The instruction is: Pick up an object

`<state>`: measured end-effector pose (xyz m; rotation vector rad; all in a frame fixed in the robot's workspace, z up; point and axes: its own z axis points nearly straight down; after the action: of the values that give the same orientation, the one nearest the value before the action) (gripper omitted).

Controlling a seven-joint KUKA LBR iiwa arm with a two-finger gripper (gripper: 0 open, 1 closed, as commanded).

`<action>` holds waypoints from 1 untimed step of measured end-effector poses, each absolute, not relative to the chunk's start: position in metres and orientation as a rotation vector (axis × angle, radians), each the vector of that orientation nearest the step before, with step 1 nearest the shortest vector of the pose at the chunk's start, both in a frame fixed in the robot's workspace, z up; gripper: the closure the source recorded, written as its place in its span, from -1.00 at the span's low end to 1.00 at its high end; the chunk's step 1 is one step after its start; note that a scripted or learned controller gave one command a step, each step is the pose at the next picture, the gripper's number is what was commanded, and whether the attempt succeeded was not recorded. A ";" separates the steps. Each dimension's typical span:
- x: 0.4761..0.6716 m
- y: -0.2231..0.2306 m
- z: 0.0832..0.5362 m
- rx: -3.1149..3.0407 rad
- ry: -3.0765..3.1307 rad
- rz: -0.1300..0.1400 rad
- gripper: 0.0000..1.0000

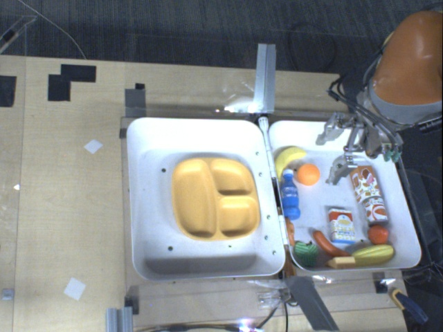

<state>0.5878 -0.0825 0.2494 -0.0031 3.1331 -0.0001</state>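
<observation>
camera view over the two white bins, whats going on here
A grey KUKA arm with an orange band reaches in from the right, its gripper hovering over the right white bin. That bin holds toy food: a small orange ball, a blue bottle, a red-and-white patterned can and more. The left white bin holds a yellow divided tray. Nothing is gripped yet.

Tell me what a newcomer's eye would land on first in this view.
Most likely the yellow divided tray, lying alone in the left bin. Next comes the right bin, crowded with small items: an orange ball, a blue bottle, a yellow banana and a small carton. The gripper hangs over that bin's upper part, with the orange band above it.
</observation>
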 end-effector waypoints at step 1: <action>0.593 -0.127 0.095 0.149 3.126 -0.001 -1.00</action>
<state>0.5933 -0.1274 0.0950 0.1493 3.1259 -0.0007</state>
